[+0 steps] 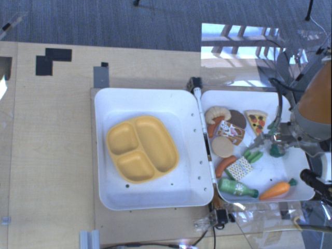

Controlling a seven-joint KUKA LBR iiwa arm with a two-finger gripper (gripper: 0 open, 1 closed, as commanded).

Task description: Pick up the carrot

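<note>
Nearest the lower edge, on the pale wooden bench (46,154): cables and clear plastic below the bins. Just beyond, along the near wall of the right bin (295,162): the carrot (275,190), orange with a green tip, lying flat and slanted, free of any grip and well apart from the gripper; to its left, a green bottle (237,188) on its side. A little farther in: a red sausage (225,165), a small speckled box (239,168) touching it, and some green pieces (253,155) just beside. Above the right bin's middle, near its right side: the gripper (273,143), reaching in from the right under the grey arm with its orange band (317,100), poised by the green pieces; whether spread or pressed together cannot be told, nothing seen clearly between the fingers. Farther still, toward the far wall of the right bin: a round tan cookie (223,147), a printed packet (232,132), a brown round piece (238,119), a bread-like piece (217,113) and a pizza slice (256,121). In the left bin (111,191): a yellow three-part plate (142,148), lying flat near the middle. Beyond both bins: black marks (52,60) on the bench, then dark carpet (104,9).
</note>
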